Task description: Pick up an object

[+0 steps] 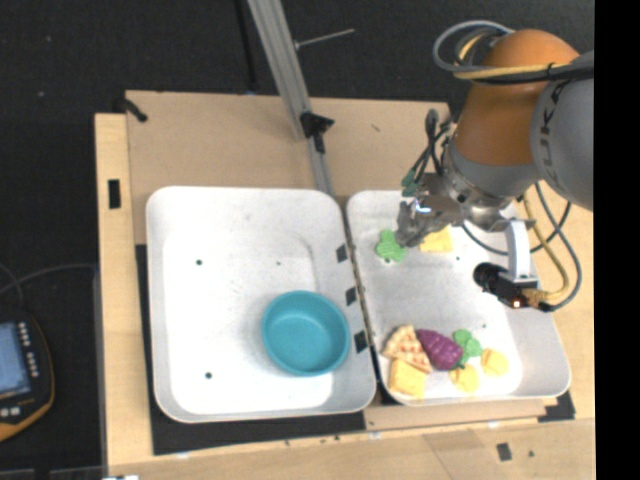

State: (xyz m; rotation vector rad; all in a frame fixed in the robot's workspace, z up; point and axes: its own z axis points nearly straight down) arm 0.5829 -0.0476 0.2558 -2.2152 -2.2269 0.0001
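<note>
1. The grey two-finger gripper (pixel 412 230) hangs low over the far left part of the right shallow white plastic bin (pixel 520 373). The bulky orange and grey arm (pixel 505 98) covers much of it, so I cannot tell if the jaws are open or closed, or if they hold something.
2. A small green toy piece (pixel 389 248) lies just beside the gripper on its left, and a yellow wedge-shaped piece (pixel 437 240) on its right, partly hidden.
3. Grey letters on the arm are cut off and not readable.
4. At the near edge of the right bin lie a waffle-patterned yellow piece (pixel 403 345), a purple ribbed piece (pixel 437 347) and further small yellow pieces, close together.
5. The left white bin (pixel 200 228) holds a smooth round turquoise bowl (pixel 303 332).
</note>
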